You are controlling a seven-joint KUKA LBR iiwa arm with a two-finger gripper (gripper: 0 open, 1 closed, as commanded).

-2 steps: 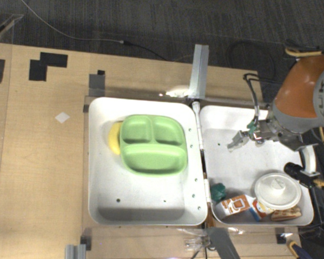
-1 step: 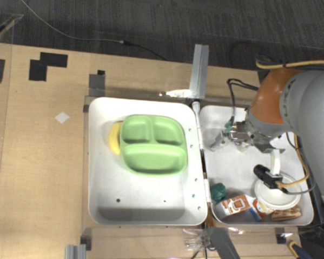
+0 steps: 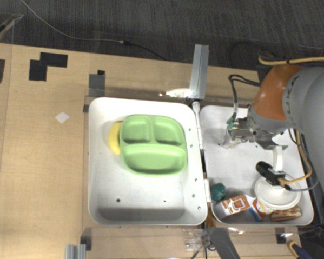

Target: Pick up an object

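R bin | we see gripper low over bare upper-left floor, finger state: can't tell | objs at front edge: white bowl, orange-brown carton, teal item | L bin: green divided tray, yellow obj beside it.

Green tray crowds the left bin's far half; its near floor lies open. Clutter packs the right bin's near edge.

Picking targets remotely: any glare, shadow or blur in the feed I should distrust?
Camera view: a soft shadow pools along the near wall of the left bin; bright specks of glare on the bench edge below it; the gripper is soft, its detail hard to resolve; the green tray reads evenly lit.
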